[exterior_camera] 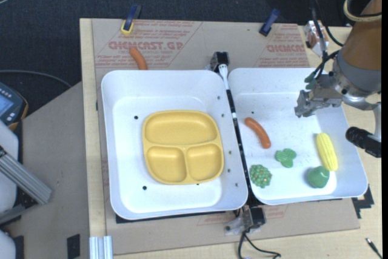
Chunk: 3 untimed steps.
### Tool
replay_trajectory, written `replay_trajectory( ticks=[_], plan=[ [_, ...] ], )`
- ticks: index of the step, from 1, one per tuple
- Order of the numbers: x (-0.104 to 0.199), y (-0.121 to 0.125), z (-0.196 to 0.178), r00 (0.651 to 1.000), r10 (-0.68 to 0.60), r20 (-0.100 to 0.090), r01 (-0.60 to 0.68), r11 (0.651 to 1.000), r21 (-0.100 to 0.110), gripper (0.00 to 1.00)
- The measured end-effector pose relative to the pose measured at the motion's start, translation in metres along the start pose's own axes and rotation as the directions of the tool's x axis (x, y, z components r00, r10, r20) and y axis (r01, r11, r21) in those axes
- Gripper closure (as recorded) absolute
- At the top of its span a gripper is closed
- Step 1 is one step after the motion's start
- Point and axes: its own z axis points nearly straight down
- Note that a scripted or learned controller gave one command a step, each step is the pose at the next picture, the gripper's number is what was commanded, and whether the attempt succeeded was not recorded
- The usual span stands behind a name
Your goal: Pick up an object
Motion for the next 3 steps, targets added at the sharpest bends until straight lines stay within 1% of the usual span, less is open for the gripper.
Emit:
replay_trajectory(
  ticks=[1,2,3],
  plan=[
    [0.045,0.001,-0.005,1.0,-0.001,0.001,0.001,1.0,0.0,1.0],
    [0.098,-0.001,0.009,1.0,0.0,0.001,0.0,1.0,0.001,1.0],
    [0.156,-0.009,0.001,1.0,-0.002,0.0,0.002,1.0,-0.001,1.0]
  ],
)
